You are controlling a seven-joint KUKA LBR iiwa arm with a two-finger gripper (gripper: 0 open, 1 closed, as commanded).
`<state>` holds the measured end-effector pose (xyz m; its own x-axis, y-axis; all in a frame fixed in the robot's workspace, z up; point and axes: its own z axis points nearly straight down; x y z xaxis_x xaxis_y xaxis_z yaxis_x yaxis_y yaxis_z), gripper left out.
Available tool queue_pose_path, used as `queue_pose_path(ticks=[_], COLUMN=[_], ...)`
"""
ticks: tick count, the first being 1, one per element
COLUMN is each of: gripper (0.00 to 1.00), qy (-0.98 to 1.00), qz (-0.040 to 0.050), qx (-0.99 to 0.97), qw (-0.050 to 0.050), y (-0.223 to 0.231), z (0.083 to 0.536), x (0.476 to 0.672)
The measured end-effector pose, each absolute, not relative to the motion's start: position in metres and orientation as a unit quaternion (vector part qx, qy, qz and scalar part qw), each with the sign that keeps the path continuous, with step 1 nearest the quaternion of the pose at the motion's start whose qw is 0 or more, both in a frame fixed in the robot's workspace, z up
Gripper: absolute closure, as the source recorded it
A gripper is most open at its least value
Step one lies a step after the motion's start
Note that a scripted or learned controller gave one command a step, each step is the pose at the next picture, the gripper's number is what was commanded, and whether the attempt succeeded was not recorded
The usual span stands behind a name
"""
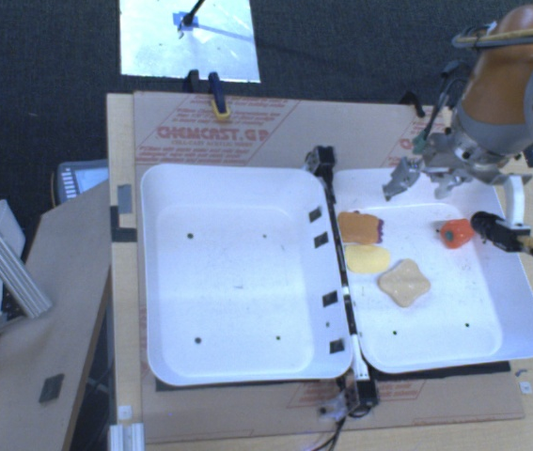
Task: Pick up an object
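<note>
A grey arm (515,73) with an orange band reaches in over the right bin (492,341), its gripper (426,181) hanging above the bin's far edge with the two fingers spread apart and nothing between them. The right bin serves as the landmark here: four small objects lie on its floor, all apart from the gripper. Nearest the divider, toward the bin's far-left part, sits an orange-brown piece (360,227); just beside it on the near side, touching or almost touching, lies a pale yellow piece (368,259). A tan, lobed piece (404,283) rests near the bin's middle, just on the near side of the yellow one. A small red-orange object (454,234) lies toward the bin's right side, next to a black fitting (494,230) on a cable. The left bin (238,271) adjoins the right bin along a row of black clips (325,242). Both bins sit on a brown board (247,125) printed with red lettering, and beyond that board's far edge lies a shiny square plate (189,26) on dark cloth.
</note>
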<state>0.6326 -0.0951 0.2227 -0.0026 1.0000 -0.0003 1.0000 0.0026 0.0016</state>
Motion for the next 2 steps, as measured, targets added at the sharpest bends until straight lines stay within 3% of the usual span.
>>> queue_pose_path(ticks=[1,2], gripper=[0.00,1.00], qy=[0.710,0.708], qz=[-0.0010,0.0012], qx=[0.704,0.706], qw=[-0.003,0.001], y=[-0.048,-0.051], z=[0.182,0.195], x=[0.590,0.593])
